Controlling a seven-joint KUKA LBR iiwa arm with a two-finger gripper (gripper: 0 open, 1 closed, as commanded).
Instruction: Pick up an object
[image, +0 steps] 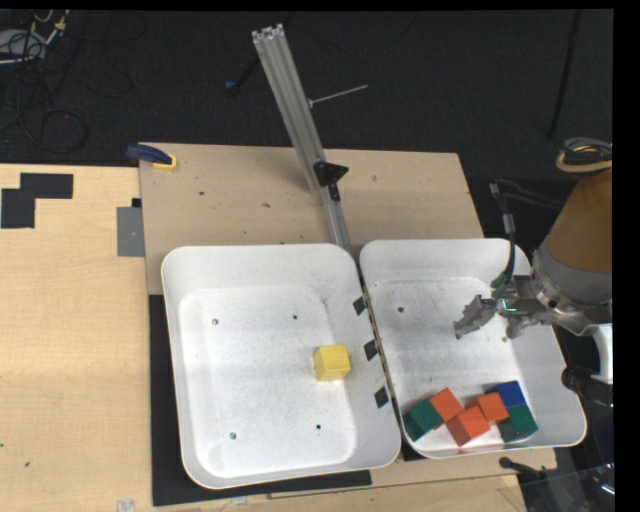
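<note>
- Several blocks (472, 413), orange, green and blue, huddle at the near edge of the right bin (440, 262), touching one another; likely pick candidates.
- Yellow cube (332, 362) sits alone in the left bin (250, 262).
- Gripper (474, 319) hangs above bare floor beyond the cluster, gripping nothing; whether its claw is parted or closed cannot be told.

No writing, label, brand, number or sign can be read anywhere here. The blocks in the right bin (470, 290) and the yellow block (332, 362) in the left bin (200, 290) show plain coloured faces. The black shapes on the wooden bench (60, 330) at the far left are flat patches, not letters. The small black clips (369, 349) along the seam between the bins may carry marks, but they are too small to tell.
</note>
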